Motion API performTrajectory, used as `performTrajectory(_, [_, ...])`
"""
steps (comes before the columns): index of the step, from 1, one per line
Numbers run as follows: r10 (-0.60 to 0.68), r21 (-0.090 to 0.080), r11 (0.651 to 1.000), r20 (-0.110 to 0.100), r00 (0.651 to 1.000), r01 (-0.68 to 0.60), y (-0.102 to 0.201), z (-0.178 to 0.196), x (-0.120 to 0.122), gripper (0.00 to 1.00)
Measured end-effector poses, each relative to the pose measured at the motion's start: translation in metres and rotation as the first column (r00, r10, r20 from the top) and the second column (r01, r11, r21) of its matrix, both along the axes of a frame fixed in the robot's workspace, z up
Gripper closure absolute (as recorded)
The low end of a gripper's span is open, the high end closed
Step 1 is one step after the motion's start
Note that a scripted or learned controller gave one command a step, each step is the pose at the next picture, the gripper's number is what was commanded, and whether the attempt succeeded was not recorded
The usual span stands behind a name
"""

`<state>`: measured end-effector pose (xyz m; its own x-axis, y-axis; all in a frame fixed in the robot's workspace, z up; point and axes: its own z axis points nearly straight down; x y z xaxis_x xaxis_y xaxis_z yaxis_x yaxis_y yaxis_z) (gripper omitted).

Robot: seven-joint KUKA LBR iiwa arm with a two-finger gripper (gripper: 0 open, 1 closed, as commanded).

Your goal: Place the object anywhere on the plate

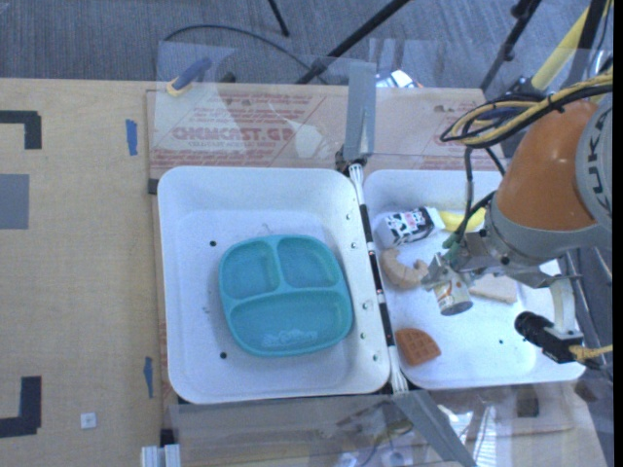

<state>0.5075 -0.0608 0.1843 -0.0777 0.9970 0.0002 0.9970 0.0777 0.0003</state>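
A teal divided plate (284, 295) lies in the left white bin (185, 202). In the right bin (487, 353) my gripper (448, 285) reaches down from the right, under the orange-banded wrist. It hangs over the middle of that bin, right beside a tan curved piece (397, 271) and a beige wedge (494, 291). A small grey cylinder-like shape (454, 305) sits at its tip; I cannot make out whether that is a held thing or part of the gripper. Nothing lies on the plate.
Also in the right bin: a black-and-white item (405, 225) at the back, a yellow item (456, 220) partly under the arm, a brown ridged piece (417, 345) at the front. A ridge (370, 270) divides the bins. Cables hang above the arm.
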Motion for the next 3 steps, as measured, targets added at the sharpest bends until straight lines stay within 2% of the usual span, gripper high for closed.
performTrajectory(1, [0.089,-0.001,0.996,0.001,0.996,-0.089,0.073,0.000,0.052,1.00])
performTrajectory(2, [0.327,0.001,0.945,-0.003,0.945,-0.327,0.131,0.000,0.013,1.00])
performTrajectory(3, [0.326,0.001,0.945,-0.003,0.945,-0.326,0.130,0.000,0.013,0.00])
